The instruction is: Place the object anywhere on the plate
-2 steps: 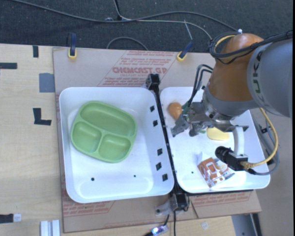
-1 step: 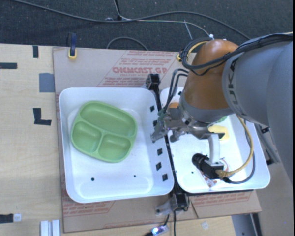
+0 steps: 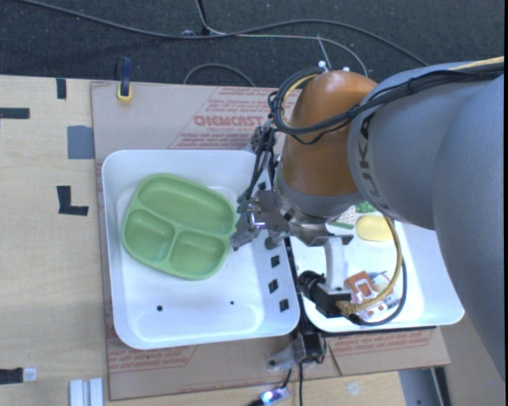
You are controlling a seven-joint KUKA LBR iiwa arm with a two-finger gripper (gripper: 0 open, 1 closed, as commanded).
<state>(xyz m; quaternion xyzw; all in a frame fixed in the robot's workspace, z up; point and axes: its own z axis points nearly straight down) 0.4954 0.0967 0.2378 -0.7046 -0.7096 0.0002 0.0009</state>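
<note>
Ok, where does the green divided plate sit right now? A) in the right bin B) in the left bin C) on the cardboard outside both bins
B: the green plate lies flat in the upper part of the left bin, with nothing visible on it.

Two shallow white plastic bins sit side by side: the left bin [image 3: 135,315] and the right bin [image 3: 432,307]. One light green plastic plate [image 3: 178,225] with three compartments lies in the left bin. One pale yellow rounded object [image 3: 374,227] and one orange-and-white item [image 3: 368,288] lie in the right bin. One grey arm with an orange band [image 3: 322,142] reaches over them.
</note>
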